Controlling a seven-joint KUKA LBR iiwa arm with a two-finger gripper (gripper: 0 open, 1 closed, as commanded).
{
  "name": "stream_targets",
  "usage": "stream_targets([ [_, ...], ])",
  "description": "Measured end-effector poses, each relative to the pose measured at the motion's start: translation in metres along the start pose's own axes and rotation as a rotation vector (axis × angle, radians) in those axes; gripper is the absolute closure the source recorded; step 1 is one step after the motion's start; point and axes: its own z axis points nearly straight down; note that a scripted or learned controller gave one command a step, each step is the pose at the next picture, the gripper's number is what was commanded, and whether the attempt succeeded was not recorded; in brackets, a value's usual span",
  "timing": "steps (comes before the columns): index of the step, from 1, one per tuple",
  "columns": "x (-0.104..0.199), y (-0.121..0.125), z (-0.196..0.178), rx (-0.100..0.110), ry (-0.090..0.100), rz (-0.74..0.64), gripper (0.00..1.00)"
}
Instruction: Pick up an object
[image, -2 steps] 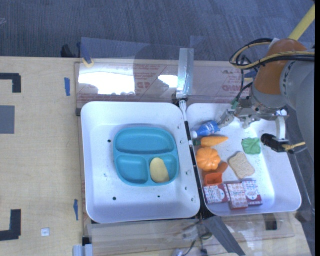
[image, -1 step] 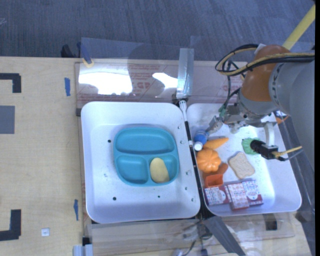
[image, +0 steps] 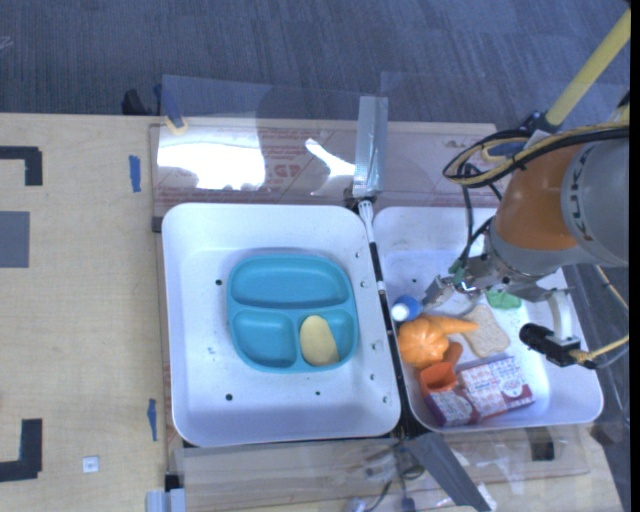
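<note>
Orange toy mid right bin, crowded; end effector just above.

The arm is cut off by the right edge. A green object is largely hidden beneath the end effector, whose fingertips are too blurred to be read.

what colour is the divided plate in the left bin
Light blue plate, seen in the camera view.

Wooden bench, two white bins side by side
</note>
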Motion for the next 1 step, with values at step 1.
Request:
stream_targets([
  [1, 0.0060, -0.0440, -0.0154, 0.007, 0.002, 0.288, 0.00],
])
